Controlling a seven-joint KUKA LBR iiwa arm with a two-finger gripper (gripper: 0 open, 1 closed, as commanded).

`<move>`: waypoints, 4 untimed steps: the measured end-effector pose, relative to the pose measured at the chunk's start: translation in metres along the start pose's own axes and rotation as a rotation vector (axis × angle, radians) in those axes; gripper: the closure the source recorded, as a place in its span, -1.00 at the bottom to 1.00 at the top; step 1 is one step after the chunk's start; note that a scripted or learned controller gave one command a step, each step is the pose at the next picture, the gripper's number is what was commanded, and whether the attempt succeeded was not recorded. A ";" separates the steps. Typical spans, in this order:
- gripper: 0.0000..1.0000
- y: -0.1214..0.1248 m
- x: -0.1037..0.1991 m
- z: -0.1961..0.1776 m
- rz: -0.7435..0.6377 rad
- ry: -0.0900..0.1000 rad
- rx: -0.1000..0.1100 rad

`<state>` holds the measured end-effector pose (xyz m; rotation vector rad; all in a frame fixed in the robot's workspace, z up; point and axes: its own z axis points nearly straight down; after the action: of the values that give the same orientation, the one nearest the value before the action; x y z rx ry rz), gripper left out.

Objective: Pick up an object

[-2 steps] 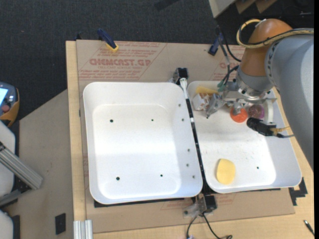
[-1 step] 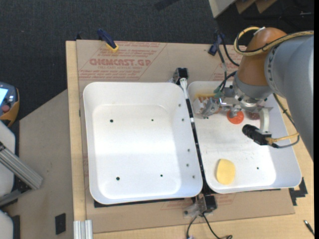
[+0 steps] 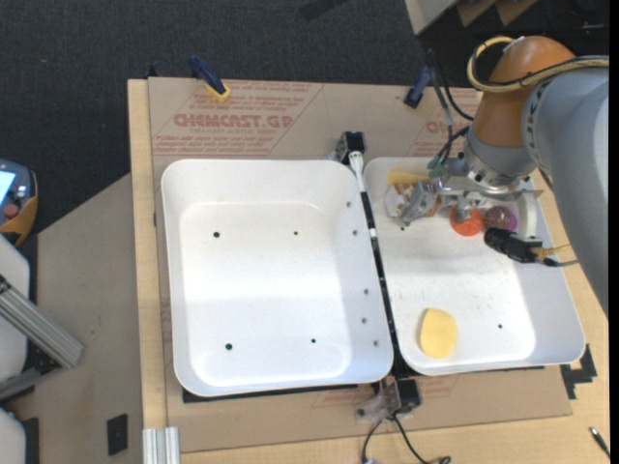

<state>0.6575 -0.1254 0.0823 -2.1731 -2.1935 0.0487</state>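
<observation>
Red printed lettering is showing on the brown cardboard sheet point(image 3: 253, 114) lying under the two bins; along its far edge, the largest word is reading roughly "CHEMCAST GP", seen upside down and mirrored in orientation from this camera. Smaller red lines of print are running above and beside it, and again near the arm, but they are proving too small to read

Arm point(image 3: 571, 133): one, grey, entered from the right edge of the camera view and bent down toward the left. Orange band point(image 3: 513, 95): seen above the wrist, ringed by a looped cable. Wrist: pointed downward and leftward. Gripper point(image 3: 418, 204): two-fingered, metal, carried low at the arm's left end; the spread of its tips cannot be made out.
</observation>
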 end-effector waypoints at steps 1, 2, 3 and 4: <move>1.00 -0.001 -0.001 -0.010 0.002 -0.005 -0.002; 1.00 -0.004 0.090 -0.109 0.000 -0.013 -0.073; 1.00 -0.091 0.181 -0.094 0.003 -0.012 -0.052; 1.00 -0.125 0.189 -0.092 0.009 -0.014 -0.055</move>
<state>0.5370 0.0605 0.1845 -2.2177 -2.2184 0.0048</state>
